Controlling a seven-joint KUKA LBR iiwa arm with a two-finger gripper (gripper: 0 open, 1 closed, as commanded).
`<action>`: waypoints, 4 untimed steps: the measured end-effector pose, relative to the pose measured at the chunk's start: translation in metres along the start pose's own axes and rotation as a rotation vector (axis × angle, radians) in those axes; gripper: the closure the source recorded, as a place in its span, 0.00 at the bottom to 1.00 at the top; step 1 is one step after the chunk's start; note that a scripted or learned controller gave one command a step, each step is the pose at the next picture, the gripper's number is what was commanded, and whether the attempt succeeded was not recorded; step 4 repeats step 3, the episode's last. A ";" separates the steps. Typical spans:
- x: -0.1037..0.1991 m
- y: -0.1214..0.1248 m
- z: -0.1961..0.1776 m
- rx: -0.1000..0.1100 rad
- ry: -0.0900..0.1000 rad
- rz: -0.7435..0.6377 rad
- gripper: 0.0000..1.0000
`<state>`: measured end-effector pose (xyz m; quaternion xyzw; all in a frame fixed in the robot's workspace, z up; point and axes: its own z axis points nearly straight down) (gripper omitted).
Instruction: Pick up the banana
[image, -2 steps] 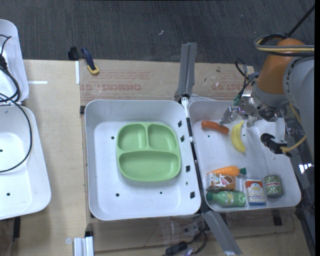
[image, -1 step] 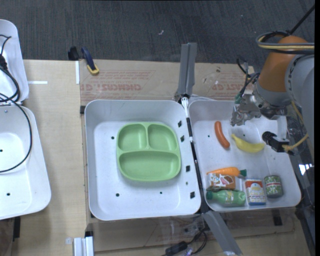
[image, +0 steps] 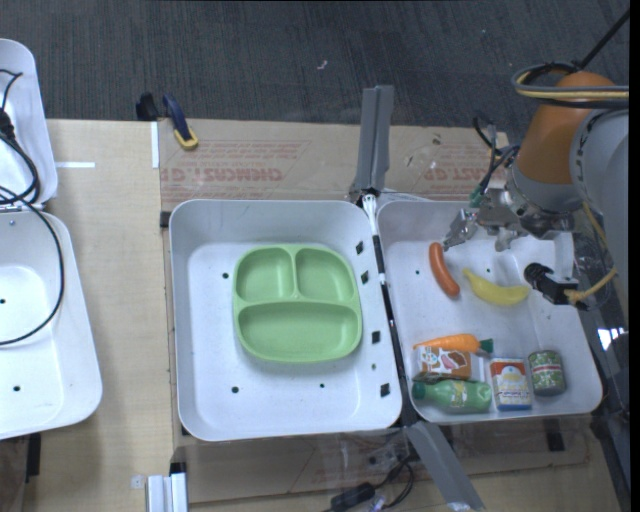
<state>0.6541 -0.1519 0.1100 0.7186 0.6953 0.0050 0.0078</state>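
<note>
Pincer (image: 487, 226) hovers upper right of frame, over right bin's (image: 585, 398) far end; finger state cannot be told. Banana (image: 495, 290) lies just below it, beside sausage (image: 444, 269). Green divided plate (image: 297, 303) sits centre frame in left bin (image: 195, 330).

Yellow banana (image: 494, 290), green plate (image: 297, 304)

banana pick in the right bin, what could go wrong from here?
1. The hot dog lies close beside the banana, so a descent slightly off to that side could nudge or grab it instead.
2. The banana sits near the bin's far wall, with the gripper hovering by that wall; a slanted approach might clip the rim.
3. The banana is curved and could roll or slip out as it is gripped.
</note>
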 end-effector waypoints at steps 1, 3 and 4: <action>-0.026 -0.070 0.018 0.020 0.002 0.053 0.00; 0.027 -0.044 -0.095 0.020 0.002 0.078 1.00; 0.027 -0.044 -0.095 0.020 0.002 0.078 1.00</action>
